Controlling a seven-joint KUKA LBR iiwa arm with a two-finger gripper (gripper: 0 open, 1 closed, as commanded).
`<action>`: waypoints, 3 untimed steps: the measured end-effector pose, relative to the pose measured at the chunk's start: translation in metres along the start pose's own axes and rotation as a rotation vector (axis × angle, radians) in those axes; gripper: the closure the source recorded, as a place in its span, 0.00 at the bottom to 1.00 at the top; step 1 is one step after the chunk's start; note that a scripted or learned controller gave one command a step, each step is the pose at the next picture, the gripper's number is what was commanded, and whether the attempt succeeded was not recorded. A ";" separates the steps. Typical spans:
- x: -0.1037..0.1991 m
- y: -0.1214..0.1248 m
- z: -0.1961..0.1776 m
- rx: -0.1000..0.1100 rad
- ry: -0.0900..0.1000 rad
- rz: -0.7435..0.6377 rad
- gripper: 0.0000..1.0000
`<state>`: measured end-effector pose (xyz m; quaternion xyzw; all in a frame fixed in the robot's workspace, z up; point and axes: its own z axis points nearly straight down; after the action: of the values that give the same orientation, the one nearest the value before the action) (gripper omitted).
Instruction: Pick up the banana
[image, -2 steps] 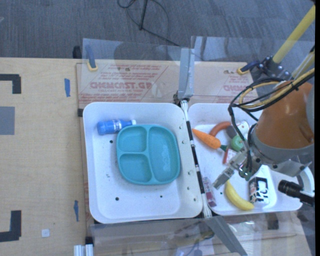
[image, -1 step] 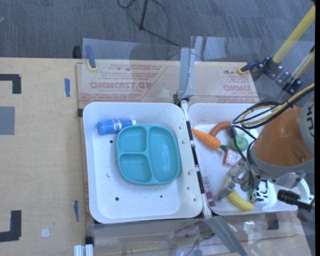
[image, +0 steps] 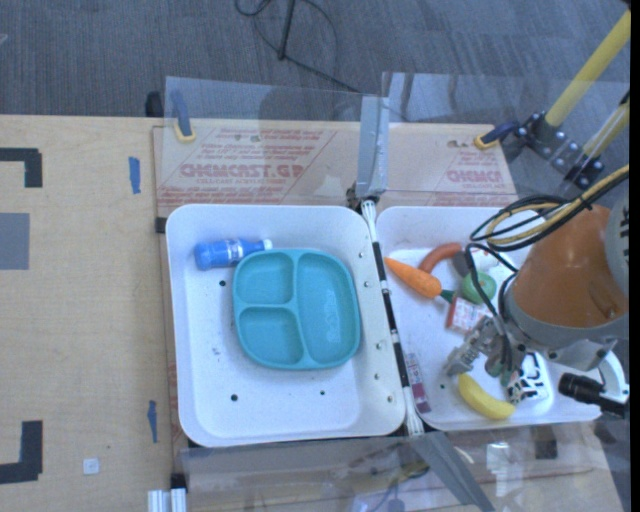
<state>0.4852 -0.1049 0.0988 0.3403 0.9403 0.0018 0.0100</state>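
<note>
Overhead, the grey arm with its orange band (image: 572, 275) reaches in from the right and hangs over the right bin (image: 400, 232), its gripper (image: 480, 352) low among the clutter at that bin's near side. The banana (image: 484, 398) lies on the bin floor at the near edge, just nearer than the gripper and apart from it, a yellow crescent with one end pointing left. Whether the jaws are open or closed cannot be told from this slant; nothing is seen between them. Just right of the banana sits a black-and-white patterned object (image: 530, 380), touching or nearly touching it. Farther back in the same bin an orange carrot (image: 414, 278) lies aslant near the left wall, with a curved red-orange piece (image: 440, 256) beyond it, a green item (image: 481, 287) partly under the arm's black cables (image: 520, 225), and a small red-and-white packet (image: 467, 316) between the carrot and the gripper. Across the divider, the left bin (image: 190, 340) holds a turquoise three-compartment plate (image: 297, 307) near its middle and a blue bottle with a white cap (image: 228, 251) lying on its side at the far left, just beside the plate's far corner.
</note>
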 end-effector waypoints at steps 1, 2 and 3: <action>-0.008 0.074 -0.085 0.009 0.015 0.047 1.00; -0.007 0.074 -0.084 0.010 0.016 0.047 0.00; -0.007 -0.014 0.011 0.005 0.012 -0.107 0.00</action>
<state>0.4818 -0.1207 0.0881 0.2897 0.9571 0.0008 0.0037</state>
